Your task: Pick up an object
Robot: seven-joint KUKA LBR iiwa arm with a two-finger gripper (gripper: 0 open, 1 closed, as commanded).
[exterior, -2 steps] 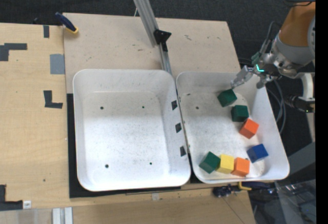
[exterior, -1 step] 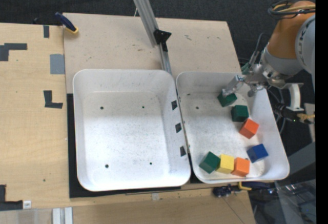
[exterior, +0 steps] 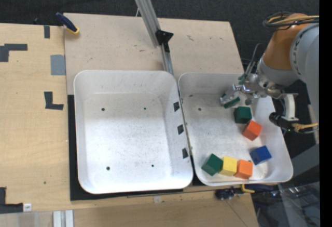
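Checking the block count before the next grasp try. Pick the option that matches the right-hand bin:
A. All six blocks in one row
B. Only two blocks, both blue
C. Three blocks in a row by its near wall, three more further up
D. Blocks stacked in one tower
C: a green block, yellow block and orange block sit side by side near the right bin's front wall, while a blue block, another orange block and a dark green block lie further up.

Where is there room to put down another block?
The left bin has bare floor all over. In the right bin, the left side by the divider is free. Blocks crowd its front edge and right side, under the tool.
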